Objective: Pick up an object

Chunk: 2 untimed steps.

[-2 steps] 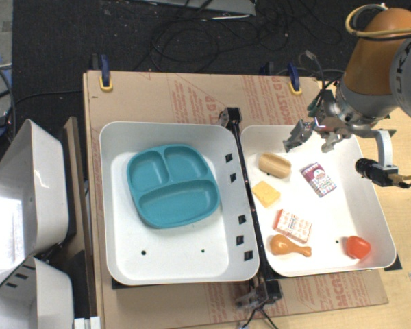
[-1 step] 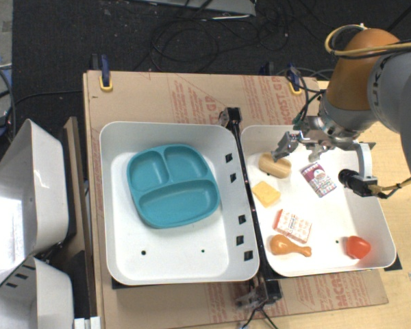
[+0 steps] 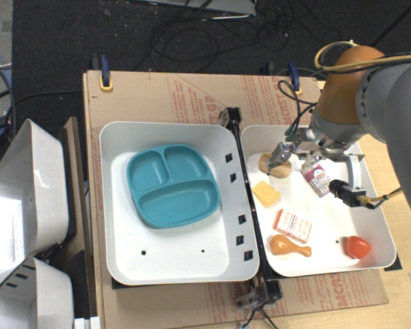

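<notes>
A brown desk (image 3: 192,94) carries two shallow white bins side by side. The grey arm (image 3: 390,94), orange-banded above the wrist, reaches over the right bin (image 3: 329,262), its tool (image 3: 282,155) low near that bin's far left corner. Whether the tool is open or closed cannot be told. The left bin (image 3: 116,204), well to the tool's left, holds a teal divided plate (image 3: 172,186). A tan rounded object (image 3: 274,166) lies right at the tool. Just below it sits a yellow wedge (image 3: 266,194); to its right, a small pink-and-white packet (image 3: 318,179). Farther below lie an orange-and-white box (image 3: 293,226), an orange pear-shaped toy (image 3: 288,247) and a red object (image 3: 358,247).
</notes>
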Each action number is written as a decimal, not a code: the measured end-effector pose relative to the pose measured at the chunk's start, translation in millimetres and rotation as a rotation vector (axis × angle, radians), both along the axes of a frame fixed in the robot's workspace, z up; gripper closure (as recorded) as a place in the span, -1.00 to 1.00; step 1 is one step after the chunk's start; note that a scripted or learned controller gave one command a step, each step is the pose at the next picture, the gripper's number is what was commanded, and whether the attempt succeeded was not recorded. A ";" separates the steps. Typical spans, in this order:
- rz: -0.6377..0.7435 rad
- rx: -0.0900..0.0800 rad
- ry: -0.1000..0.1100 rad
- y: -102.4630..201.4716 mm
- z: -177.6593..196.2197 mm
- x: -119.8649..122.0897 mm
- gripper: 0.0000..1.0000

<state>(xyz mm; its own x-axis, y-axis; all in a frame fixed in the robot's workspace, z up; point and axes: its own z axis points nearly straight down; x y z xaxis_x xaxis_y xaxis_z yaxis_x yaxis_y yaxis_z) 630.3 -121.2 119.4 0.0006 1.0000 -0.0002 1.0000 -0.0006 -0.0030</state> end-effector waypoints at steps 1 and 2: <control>0.000 0.000 -0.002 0.5 -28.1 0.1 -1.00; 0.000 0.000 -0.004 0.5 -16.5 0.6 1.00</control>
<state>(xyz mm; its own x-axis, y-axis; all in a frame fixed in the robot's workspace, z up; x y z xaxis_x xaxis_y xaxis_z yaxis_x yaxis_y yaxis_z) 630.9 -120.7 102.8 0.0008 1.0000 -0.0005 1.0000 -0.0008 0.0009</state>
